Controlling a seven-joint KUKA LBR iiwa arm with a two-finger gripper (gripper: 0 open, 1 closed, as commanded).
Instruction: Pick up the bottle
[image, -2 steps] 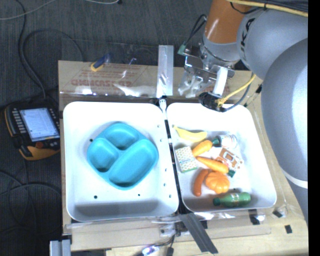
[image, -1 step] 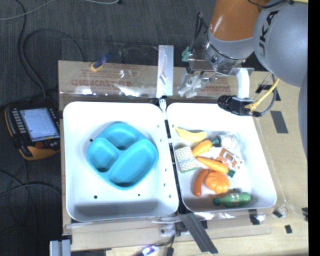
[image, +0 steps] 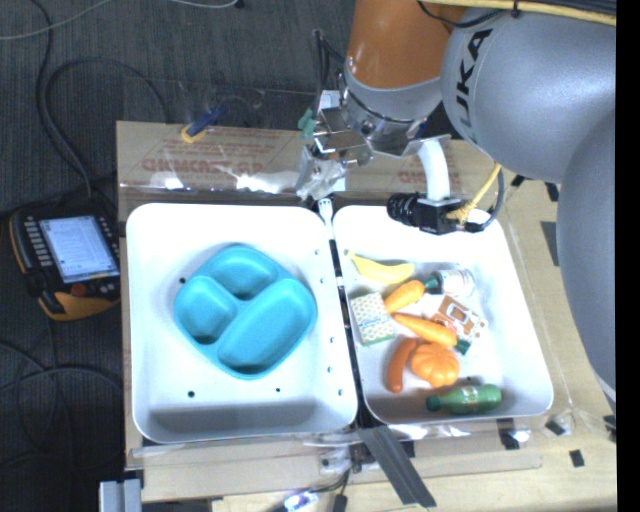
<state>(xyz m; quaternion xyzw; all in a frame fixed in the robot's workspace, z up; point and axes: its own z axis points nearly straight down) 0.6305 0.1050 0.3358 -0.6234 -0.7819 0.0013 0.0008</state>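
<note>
One bottle (image: 464, 399), two carrots (image: 420, 312)

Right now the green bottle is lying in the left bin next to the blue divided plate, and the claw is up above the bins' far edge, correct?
Not quite. The camera view shows the green bottle lying in the right bin, at its near edge beside the orange toy food. The blue divided plate is in the left bin. The claw is indeed above the bins' far edge.

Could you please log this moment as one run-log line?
gripper: above bins' rear divider, holding nothing | green bottle: lying in right bin, front | stage: not yet picked
</note>
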